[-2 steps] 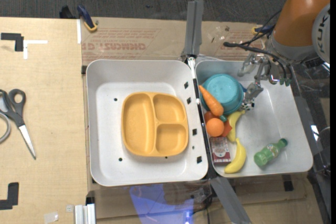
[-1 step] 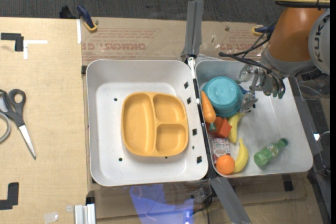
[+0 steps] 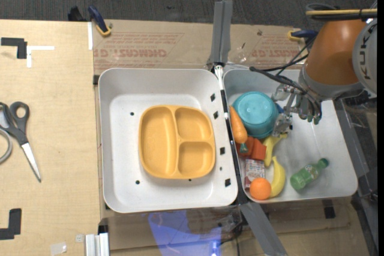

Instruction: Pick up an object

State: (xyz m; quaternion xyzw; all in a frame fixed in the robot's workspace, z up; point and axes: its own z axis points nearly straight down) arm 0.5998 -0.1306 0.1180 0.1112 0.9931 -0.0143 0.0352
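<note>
Seen from above, two shallow white bins sit side by side on a tabletop (image 3: 48, 147), and a grey robot arm with an orange band (image 3: 336, 54) reaches in from the right over the right bin (image 3: 336, 153). Its gripper (image 3: 287, 120) hangs low in that bin, just right of an upturned teal bowl (image 3: 257, 112) and right above the top end of a banana (image 3: 275, 166); nothing shows between its fingers, and from this angle I cannot tell how wide they stand. The objects to pick from crowd the left half of the right bin: the teal bowl near the back, a carrot (image 3: 238, 126) lying along the left wall, a red block-like item (image 3: 257, 148) and a packet (image 3: 256, 169) beneath it, an orange (image 3: 260, 188) at the front, and the banana curving from the gripper down toward the orange. A small green bottle (image 3: 308, 175) lies on its side, well apart from the rest. To do this step well, I judge the gripper should settle on one target and close across its narrow width; the banana's upper end is nearest, though the bowl beside it could foul a finger, while the bottle offers the most room. The left bin (image 3: 114, 129) holds a yellow divided plate (image 3: 177, 142) with three compartments. Scissors (image 3: 21, 132) lie on the tabletop at far left.
</note>
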